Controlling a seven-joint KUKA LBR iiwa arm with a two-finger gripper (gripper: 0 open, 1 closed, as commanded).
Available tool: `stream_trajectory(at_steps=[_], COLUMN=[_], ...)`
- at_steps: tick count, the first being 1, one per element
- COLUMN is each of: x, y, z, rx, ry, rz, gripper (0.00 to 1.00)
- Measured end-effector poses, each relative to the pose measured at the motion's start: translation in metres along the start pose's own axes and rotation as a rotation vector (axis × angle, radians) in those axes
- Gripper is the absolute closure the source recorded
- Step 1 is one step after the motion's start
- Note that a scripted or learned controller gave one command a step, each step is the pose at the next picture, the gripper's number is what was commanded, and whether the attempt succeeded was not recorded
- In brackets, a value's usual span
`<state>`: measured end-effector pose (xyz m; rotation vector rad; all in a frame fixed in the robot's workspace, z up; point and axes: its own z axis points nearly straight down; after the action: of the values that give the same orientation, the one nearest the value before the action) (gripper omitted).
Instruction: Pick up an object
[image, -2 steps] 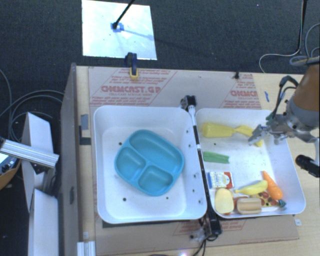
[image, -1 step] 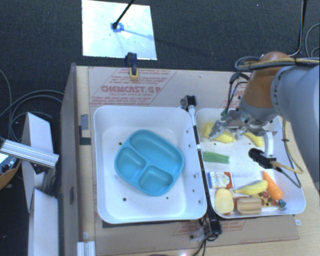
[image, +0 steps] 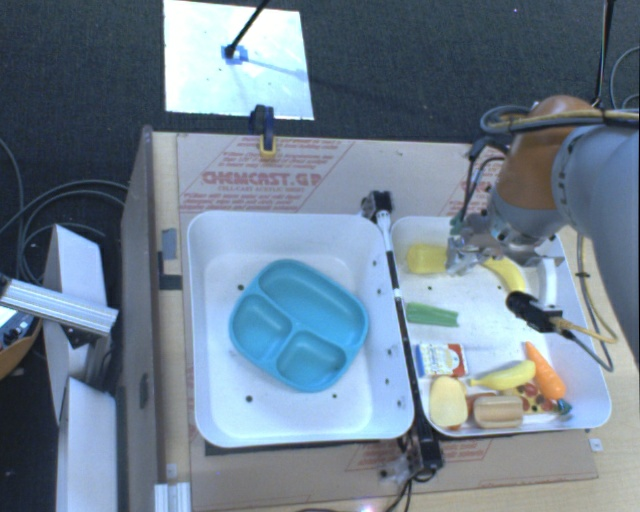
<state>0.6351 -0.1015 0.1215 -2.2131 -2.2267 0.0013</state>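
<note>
The gripper (image: 468, 252) hangs low in the right bin (image: 600, 400), just beside a smooth yellow lemon (image: 426, 259); how its jaws stand cannot be told. Two bananas (image: 505, 375) lie there; one blue divided plate (image: 298, 323) fills the left bin (image: 215, 400).

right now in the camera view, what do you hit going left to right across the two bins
blue divided plate → green bean-like piece → small carton → claw → orange carrot
</note>
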Motion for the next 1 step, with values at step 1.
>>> stream_trajectory(at_steps=[1], x=[0.0006], y=[0.0007], z=[-0.0103], rx=[-0.001], ry=[0.001], rz=[-0.002], gripper=[1.00])
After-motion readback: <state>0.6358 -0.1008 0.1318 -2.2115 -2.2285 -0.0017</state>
